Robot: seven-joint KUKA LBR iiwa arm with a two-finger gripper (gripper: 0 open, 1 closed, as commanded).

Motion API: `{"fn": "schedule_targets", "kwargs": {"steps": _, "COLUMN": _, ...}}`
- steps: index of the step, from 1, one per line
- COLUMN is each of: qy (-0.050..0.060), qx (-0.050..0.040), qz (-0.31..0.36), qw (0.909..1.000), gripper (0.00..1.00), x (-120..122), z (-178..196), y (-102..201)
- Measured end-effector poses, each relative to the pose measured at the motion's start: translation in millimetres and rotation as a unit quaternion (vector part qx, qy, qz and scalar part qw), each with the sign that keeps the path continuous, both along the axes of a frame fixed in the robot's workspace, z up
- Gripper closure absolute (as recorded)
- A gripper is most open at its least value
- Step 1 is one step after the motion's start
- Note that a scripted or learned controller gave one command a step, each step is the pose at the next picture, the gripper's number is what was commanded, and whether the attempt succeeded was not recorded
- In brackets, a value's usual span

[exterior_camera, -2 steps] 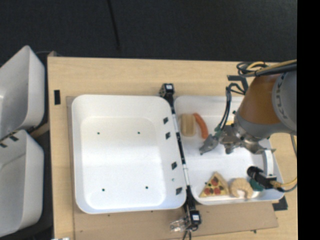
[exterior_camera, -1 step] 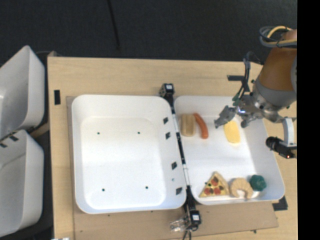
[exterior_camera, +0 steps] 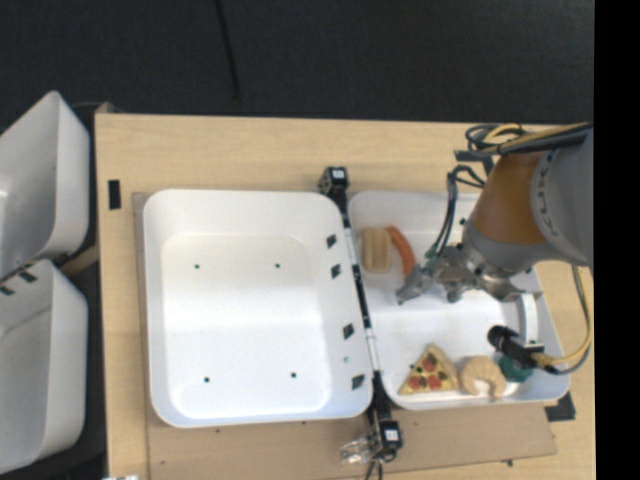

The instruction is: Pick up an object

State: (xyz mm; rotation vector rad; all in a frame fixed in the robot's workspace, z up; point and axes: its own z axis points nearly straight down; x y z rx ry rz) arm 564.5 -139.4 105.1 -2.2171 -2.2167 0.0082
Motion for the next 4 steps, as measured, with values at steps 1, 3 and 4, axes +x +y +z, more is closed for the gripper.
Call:
{"fn": "schedule_targets", "kwargs": {"steps": 1, "qy": -0.013, "qx": -0.0018, "qz": 0.004, "qw": 0.9999, "gripper": 0.00, "x": 96, "z": 97, "y": 27}}
{"fn": "schedule_targets", "kwargs": {"steps": 3, "qy": -0.008, "qx": -0.0012, "qz": -0.001, "qw": 1.0000, "gripper": 0.00, "x": 62, "z": 82, "y": 28}}
{"fn": "schedule_targets", "kwargs": {"steps": 4, "qy": -0.001, "qx": -0.0008, "qz": -0.001, "qw": 1.0000, "gripper": 0.00, "x": 42, "z": -9, "y": 36}}
